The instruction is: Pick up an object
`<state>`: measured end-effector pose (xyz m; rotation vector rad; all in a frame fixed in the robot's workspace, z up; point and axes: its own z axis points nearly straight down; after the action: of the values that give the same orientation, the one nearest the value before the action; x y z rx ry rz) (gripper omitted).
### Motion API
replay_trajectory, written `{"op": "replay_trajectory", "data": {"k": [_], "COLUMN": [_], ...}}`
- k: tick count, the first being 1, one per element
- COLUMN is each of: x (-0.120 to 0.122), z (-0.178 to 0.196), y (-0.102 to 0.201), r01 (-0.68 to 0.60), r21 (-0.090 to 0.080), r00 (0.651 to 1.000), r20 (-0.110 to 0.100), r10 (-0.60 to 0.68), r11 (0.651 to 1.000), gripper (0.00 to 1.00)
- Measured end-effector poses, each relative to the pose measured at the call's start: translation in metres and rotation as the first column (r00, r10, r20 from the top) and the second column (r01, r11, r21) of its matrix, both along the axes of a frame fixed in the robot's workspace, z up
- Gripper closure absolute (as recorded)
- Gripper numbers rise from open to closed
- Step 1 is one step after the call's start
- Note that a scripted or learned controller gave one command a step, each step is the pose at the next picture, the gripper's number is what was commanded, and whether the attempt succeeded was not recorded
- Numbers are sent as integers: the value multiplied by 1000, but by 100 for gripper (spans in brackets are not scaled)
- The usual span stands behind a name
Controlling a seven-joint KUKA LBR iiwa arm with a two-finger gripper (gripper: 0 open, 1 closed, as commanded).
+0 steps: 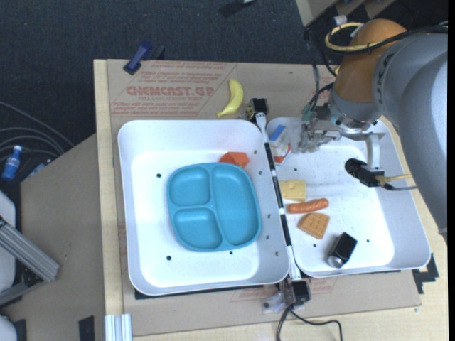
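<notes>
Blue and white object (277, 132) is tucked up at about 10 o'clock in the right bin (380, 222), right by the divider between the two bins. There's a small red bit just at its 6 o'clock, too tiny to tell what it is.

The gripper (313, 141) is down over the same bin, just off at the object's 3 o'clock and near it. Honestly can't tell if it's open or closed from this angle, and nothing visibly sits in it.

Rest of the right bin, heading toward 6 o'clock from there: a yellow square (293, 190), an orange-red sausage-shaped piece (307, 206) lying just below it, then a tan waffle-looking square (313, 224). A black block (343, 249) sits near the bin's 6 o'clock edge, apart from the others.

The left bin (142, 190) has a blue divided plate (213, 206) in the middle and an orange piece (236, 159) at the plate's 12 o'clock. A banana (232, 98) lies outside on the bench (170, 91), at 12 o'clock from the left bin.
</notes>
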<state>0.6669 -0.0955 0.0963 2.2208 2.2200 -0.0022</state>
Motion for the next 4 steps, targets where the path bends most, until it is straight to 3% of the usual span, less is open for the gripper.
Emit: {"op": "replay_trajectory", "data": {"k": [1,2,3,4], "x": [0,0,0,2], "z": [0,10,10,-7], "y": [-1,-1,-1,3], "r01": [1,1,1,-1], "r21": [-2,-1,-1,3], "r00": [1000,1000,1000,1000], "r20": [-1,1,1,5], "r10": [-1,-1,-1,1], "r11": [1000,1000,1000,1000], "gripper": [0,100,0,0]}}
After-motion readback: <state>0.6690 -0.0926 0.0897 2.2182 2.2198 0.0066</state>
